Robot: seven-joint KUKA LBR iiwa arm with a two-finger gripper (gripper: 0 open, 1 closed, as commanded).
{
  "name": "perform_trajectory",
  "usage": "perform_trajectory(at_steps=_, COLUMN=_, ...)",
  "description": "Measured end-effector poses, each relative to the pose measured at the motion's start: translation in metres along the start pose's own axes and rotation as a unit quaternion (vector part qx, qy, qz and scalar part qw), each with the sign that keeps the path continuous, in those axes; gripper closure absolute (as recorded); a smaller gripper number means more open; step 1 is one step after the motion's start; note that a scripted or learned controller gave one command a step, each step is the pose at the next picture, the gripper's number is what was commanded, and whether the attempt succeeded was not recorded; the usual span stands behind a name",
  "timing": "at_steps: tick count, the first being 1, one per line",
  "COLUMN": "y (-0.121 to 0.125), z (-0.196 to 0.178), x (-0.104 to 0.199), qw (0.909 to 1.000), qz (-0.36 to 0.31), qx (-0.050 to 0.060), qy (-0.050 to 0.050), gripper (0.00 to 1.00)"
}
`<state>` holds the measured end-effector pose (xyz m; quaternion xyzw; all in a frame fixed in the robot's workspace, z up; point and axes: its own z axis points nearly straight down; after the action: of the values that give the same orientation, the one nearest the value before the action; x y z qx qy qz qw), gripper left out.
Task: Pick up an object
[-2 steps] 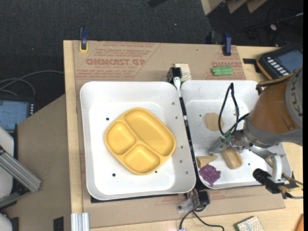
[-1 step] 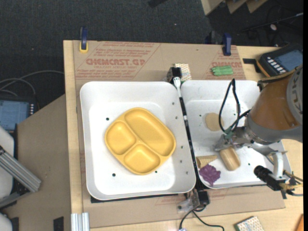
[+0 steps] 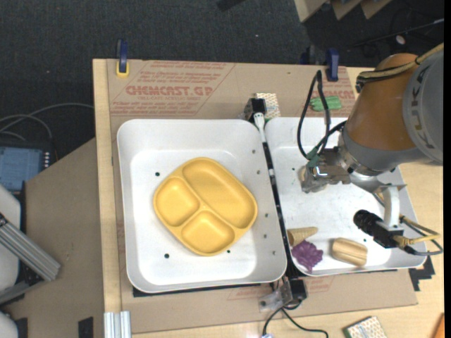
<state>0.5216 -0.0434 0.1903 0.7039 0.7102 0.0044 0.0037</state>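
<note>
Since it carries all the rest, the desk (image 3: 176,83): covered by a brown cardboard sheet with red print, the two white bins side by side on it.
Arm (image 3: 380,118): grey with an orange band, reaching in from the right and hanging over the far half of the right bin.
Left bin (image 3: 137,259): white and shallow, holding one thing.
Right bin (image 3: 289,160): white, touching the left bin along their shared edge, with three small things in its near part.
Yellow plate (image 3: 204,206): a three-part divided dish lying flat in the middle of the left bin.
Gripper (image 3: 318,178): low over the bare floor of the right bin, left of the wrist; well apart from the small things, and whether it is open or closed cannot be told.
Tan roll (image 3: 349,251): lying on its side near the right bin's near edge.
Purple lump (image 3: 307,254): just left of the roll, near the bin's near-left corner.
Tan cone (image 3: 301,235): lying just behind the purple lump, close to or touching it.
Green object (image 3: 325,104): small, on the cardboard beyond the right bin.
</note>
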Motion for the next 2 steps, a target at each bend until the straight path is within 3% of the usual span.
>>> perform_trajectory(at_steps=1, y=-0.003, z=0.006, x=-0.005, qw=1.0, qz=0.004, qx=0.005, qy=-0.001, gripper=0.0)
perform_trajectory(at_steps=2, y=-0.006, z=0.1, x=-0.065, qw=0.9999, qz=0.007, qx=0.009, qy=-0.001, gripper=0.0)
